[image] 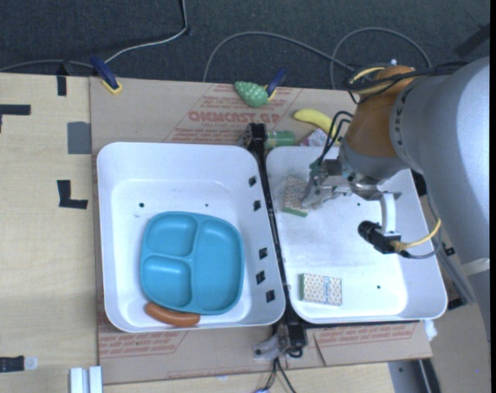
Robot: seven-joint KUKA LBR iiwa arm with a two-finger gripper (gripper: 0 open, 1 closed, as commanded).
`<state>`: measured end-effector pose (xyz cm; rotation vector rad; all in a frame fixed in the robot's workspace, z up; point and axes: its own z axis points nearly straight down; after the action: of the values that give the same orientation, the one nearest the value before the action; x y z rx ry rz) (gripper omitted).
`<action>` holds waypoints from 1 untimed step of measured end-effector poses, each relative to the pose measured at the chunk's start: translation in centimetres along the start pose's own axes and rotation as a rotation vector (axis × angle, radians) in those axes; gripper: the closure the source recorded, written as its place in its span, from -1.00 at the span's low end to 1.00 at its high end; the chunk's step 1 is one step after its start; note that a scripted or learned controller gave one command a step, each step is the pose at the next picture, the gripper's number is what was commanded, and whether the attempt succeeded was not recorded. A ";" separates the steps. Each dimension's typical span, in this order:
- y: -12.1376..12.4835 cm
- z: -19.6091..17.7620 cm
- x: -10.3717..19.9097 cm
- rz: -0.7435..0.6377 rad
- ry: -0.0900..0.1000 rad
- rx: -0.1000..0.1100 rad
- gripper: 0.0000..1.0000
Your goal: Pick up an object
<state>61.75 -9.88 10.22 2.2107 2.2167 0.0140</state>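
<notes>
My gripper [312, 196] is low in the right bin [412, 301], near its back left part. It sits right against a small patterned packet with a green edge [292, 196], which lies on the bin floor beside the divider. The wrist and arm cover the packet's right side. A second flat patterned packet [322, 289] lies apart, near the front of the same bin. In the left bin [117, 170] rests a blue divided plate [191, 262], with an orange sausage [172, 315] at the plate's front edge.
Behind the bins, on the cardboard, lie a yellow banana [313, 119] and a green toy [252, 93]. Blue clamps [107, 76] hold the cardboard's back edge. A black clip [256, 134] joins the bins at the back. The grey arm [444, 154] overhangs the right bin's right side.
</notes>
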 end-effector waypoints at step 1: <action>-1.3 1.5 -7.3 0.003 -0.002 0.012 1.00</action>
<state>60.50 -17.23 8.69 2.2188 2.2187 -0.0007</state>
